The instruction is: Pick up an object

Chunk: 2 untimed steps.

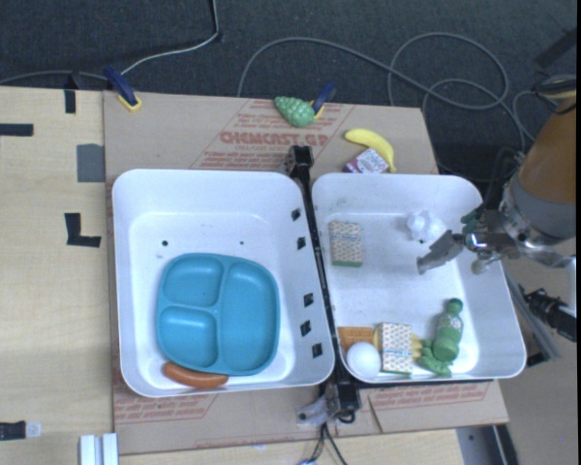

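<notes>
Currently, my gripper (pixel 452 250) is positioned over the right edge of the right bin (pixel 484 303), with nothing held.

One dark finger (pixel 439 253) extends leftward above the bin floor; the opening between my fingers cannot be determined from this angle, and no object is visible between them. A small white object (pixel 423 226) lies just left of the finger, near the bin's upper wall; contact cannot be confirmed. Further candidates in this bin: a patterned card (pixel 346 242) near the left wall, and along the lower wall an orange block (pixel 357 335), a white egg (pixel 364 359), a patterned box (pixel 397 347) and a green bottle (pixel 446 332). The left bin (pixel 136 201) contains a blue divided plate (pixel 217 314) and an orange sausage (pixel 195 377).
</notes>
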Each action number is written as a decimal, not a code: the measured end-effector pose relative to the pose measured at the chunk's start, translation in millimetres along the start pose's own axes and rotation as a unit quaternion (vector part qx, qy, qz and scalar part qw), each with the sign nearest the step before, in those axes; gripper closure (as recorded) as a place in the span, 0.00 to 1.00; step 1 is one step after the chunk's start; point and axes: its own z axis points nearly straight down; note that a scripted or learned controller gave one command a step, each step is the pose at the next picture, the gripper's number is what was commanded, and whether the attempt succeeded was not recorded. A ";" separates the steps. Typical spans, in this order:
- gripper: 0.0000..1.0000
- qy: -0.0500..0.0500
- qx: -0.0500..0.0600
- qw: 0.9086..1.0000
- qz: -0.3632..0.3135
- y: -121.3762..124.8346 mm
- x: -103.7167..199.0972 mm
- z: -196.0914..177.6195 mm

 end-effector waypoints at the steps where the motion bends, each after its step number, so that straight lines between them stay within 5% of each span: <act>1: 0.00 0.001 0.000 1.000 0.000 -23.2 -41.0 60.8; 2: 0.00 0.001 0.000 1.000 -0.001 -24.3 -46.0 100.6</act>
